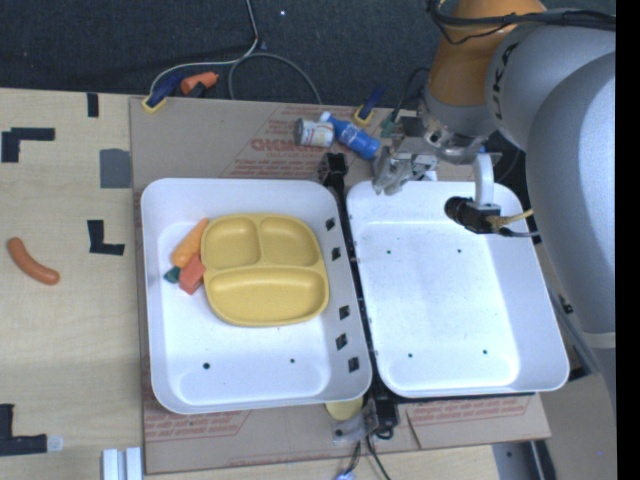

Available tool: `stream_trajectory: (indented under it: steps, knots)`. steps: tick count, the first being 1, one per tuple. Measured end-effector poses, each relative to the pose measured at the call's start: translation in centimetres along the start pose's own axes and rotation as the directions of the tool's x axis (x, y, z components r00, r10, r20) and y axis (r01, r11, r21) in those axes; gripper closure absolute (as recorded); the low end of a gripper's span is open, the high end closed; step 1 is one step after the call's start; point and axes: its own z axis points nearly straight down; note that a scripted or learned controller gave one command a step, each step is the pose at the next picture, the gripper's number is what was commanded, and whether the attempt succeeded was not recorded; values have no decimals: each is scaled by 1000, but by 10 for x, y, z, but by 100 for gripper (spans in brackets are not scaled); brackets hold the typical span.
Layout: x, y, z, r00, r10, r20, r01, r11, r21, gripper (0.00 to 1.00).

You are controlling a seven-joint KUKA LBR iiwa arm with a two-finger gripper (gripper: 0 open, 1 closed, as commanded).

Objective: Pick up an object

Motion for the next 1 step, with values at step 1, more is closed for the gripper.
stream_trajectory:
  steps: [1]
  knots:
    - [49, 0, -8, 1000, -8, -4, 8, 1000, 0, 100]
